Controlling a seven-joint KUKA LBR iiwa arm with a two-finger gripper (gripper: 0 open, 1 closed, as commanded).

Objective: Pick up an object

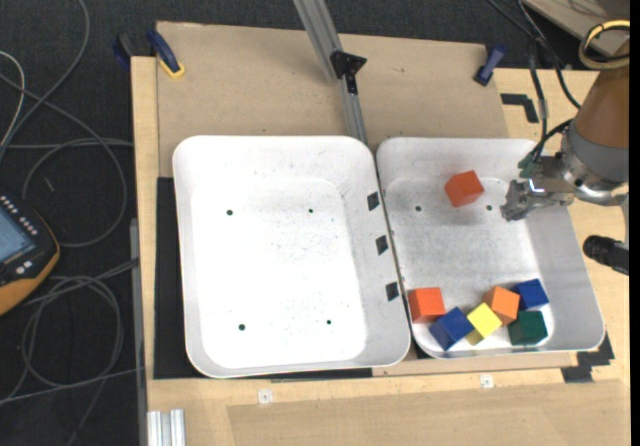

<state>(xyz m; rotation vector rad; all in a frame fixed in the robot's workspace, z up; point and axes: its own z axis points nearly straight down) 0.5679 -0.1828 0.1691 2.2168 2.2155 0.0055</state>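
The table (pixel 300 74) is a pale wooden board, its bare surface showing along the far side and in a strip at the near edge. Two shallow white bins rest on it side by side, touching along their inner rims: the left bin (pixel 195 234) and the right bin (pixel 560 274). A dark mat (pixel 165 284) shows under the left bin's left and near edges. Blue clamps grip the table's far edge, one at the far left corner (pixel 165 52) and one toward the far right (pixel 490 64). A grey metal rail (pixel 325 34) slants across the far part of the table, ending between the bins.
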